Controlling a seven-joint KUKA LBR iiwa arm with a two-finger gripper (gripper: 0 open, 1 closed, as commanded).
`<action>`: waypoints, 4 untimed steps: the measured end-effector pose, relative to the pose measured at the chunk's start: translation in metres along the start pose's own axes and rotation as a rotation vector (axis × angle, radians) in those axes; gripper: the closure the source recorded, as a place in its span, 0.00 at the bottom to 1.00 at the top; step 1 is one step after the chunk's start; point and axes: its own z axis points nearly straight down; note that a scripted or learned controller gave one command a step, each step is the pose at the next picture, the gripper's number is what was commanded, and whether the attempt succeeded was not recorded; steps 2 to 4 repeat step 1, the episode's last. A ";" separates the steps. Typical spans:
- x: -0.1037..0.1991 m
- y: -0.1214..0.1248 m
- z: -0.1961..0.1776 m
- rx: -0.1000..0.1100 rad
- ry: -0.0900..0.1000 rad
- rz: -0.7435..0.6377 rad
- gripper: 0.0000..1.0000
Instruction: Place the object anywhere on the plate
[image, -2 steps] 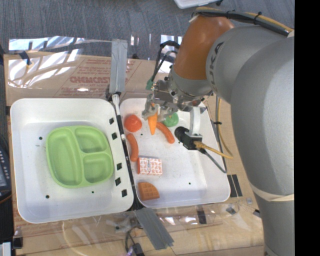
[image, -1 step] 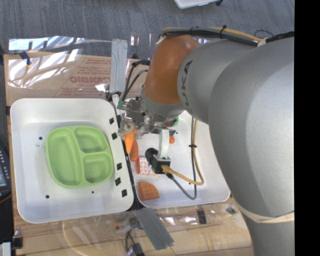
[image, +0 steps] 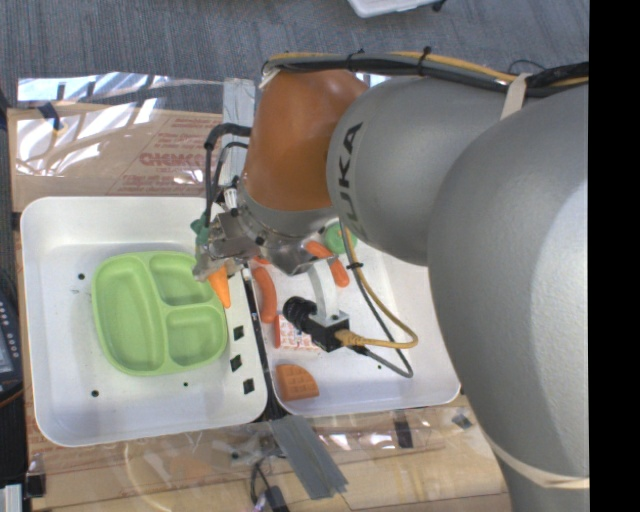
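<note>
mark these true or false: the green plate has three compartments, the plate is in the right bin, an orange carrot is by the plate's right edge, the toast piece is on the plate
1. The green plastic divided plate has three compartments: true.
2. The plate lies in the right white bin: false; it lies in the left white bin.
3. An orange carrot-shaped piece is at the plate's right edge, under the gripper: true.
4. The brown toast-like piece sits on the plate: false; it lies in the right white bin, near its front wall.
</note>
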 end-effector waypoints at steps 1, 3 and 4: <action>0.000 0.000 0.000 0.000 0.000 0.001 0.00; 0.000 0.000 0.000 0.000 0.000 0.001 0.00; 0.000 0.000 0.000 0.000 0.000 0.001 0.00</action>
